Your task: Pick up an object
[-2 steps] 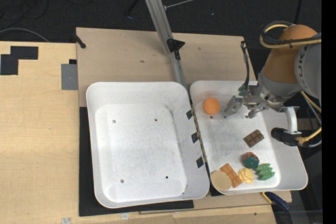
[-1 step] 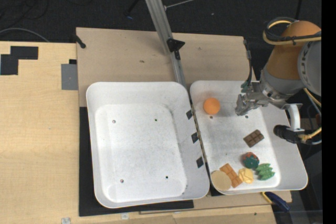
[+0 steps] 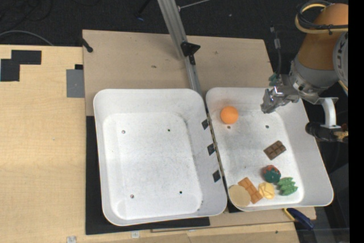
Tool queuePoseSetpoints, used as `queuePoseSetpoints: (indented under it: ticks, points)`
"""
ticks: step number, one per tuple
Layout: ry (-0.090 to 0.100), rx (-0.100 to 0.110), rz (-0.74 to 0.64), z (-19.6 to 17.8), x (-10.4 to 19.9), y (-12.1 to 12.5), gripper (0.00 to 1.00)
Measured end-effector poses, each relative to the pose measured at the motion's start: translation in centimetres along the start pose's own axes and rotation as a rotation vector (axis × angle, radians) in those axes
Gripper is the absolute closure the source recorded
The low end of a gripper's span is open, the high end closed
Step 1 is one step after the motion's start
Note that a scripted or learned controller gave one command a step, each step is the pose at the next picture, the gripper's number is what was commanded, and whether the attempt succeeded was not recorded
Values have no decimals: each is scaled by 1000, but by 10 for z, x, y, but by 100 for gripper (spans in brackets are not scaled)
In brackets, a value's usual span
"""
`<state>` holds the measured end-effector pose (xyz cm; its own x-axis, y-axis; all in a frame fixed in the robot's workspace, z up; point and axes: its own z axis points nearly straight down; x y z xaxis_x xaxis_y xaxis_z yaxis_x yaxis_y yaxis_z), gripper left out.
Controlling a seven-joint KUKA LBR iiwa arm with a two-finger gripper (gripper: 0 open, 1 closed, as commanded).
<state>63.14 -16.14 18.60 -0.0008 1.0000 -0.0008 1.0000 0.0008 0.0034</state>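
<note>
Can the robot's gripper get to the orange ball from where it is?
Probably yes. The gripper hangs over the right bin, and the orange ball lies alone on bare floor beside it with nothing between them.

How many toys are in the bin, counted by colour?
Orange: 2, the ball and a block
Brown: 1, a bar
Green: 2, a leafy toy and a round toy with some red on it
Yellow: 1, a lumpy toy
Tan: 1, a disc
Total: 7
</note>
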Motion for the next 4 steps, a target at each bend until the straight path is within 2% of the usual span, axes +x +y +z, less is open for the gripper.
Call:
queuePoseSetpoints:
  ticks: [1, 3, 4]
  points:
    - [0, -1, 0, -53, -1, 1, 100]
    - [3, 7, -3, -64, 103, -16, 100]
    - [2, 6, -3, -66, 148, -13, 100]
